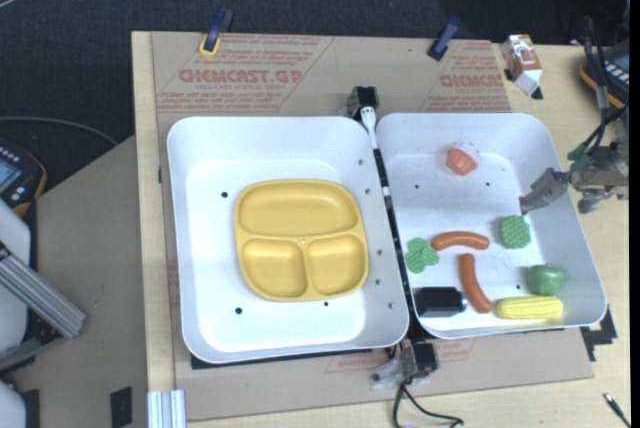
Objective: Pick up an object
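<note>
The right bin holds several toy foods. A pink-orange piece lies near the back. Two sausages lie in the middle, one crosswise and one lengthwise. A green broccoli piece rests by the left wall, and a green textured piece sits right of centre. A green pepper, a yellow corn cob and a black block lie along the front. My gripper reaches in over the right wall, just above and right of the green textured piece, with nothing seen in it.
The left bin carries a yellow divided plate. A small box stands on the bench at the back right. Clamps hold the board's far edge. Cables and gear crowd the right side.
</note>
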Motion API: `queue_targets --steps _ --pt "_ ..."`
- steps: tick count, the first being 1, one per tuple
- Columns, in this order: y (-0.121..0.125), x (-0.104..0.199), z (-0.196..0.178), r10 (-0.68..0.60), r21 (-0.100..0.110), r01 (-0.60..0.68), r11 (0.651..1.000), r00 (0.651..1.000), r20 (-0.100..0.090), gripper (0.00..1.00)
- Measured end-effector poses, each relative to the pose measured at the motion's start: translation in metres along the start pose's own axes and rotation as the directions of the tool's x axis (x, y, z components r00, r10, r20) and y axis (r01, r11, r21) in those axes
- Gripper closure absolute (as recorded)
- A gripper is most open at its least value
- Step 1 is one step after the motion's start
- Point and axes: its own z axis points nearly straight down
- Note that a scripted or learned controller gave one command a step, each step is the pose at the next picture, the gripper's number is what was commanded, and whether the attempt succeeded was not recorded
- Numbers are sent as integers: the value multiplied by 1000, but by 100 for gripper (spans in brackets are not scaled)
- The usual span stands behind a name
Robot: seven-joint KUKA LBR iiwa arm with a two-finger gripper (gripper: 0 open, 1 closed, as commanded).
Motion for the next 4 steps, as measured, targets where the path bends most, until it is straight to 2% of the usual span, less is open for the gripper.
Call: queue_targets --steps 1,2,4 --pt "2 0 -5 -3 -10 3 1000 1000 3 0" --pt "-2 3 39 -2 -3 2 1000 1000 -1 0" --pt "4 4 153 -2 -2 2 1000 1000 -1 0"
